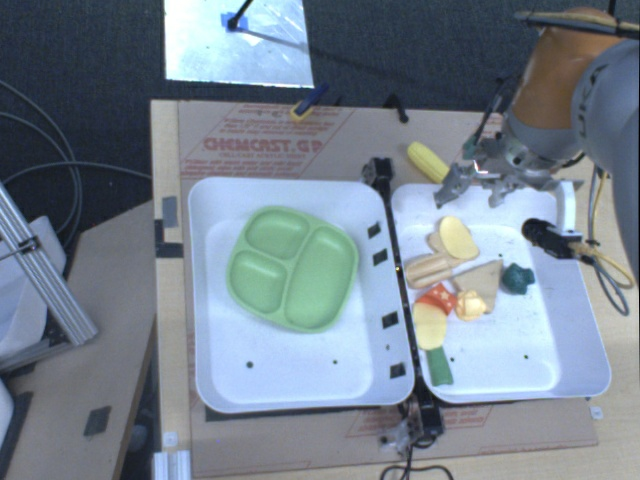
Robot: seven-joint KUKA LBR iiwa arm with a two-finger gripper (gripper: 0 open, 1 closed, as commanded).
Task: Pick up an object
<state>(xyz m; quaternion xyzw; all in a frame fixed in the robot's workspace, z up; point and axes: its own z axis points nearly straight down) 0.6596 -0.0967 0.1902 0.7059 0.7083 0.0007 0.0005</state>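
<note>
My gripper [470,190] hangs over the far edge of the right bin [560,358], open, with nothing between its fingers. Just below it in the bin lie a pale yellow oval piece [455,236], a tan bread-like roll [430,267] and a tan wedge [483,278]. Nearer the front are a red piece [436,297], a small yellow lump [471,306], a yellow-green slice [430,326] and a green stick [440,367]. A dark teal lump [516,278] sits to the right. A yellow corn-like toy [427,161] lies outside the bin, left of the gripper.
The left bin [230,368] holds a green divided plate [293,268]. A black divider [392,268] runs between the bins. A black part with a cable [548,236] hangs from the arm over the right bin. A shiny sheet [238,28] lies beyond the bench.
</note>
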